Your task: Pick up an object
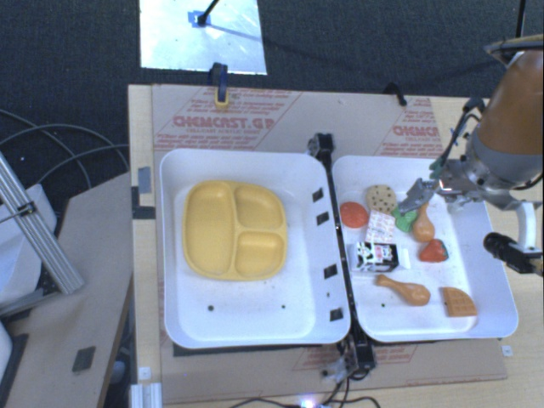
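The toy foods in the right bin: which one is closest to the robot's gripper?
The green toy, tucked right under the gripper. The cookie, tomato slice, strawberry and drumstick all lie farther away.

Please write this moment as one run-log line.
arm: over right bin | end effector: above green item | grasp: none seen | tray: left bin

Dark carpet floor (68, 49), shiny metal sheet (202, 24), tan bench (93, 253).

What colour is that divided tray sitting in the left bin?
The divided tray is pale yellow, seen plainly in the camera view from above.
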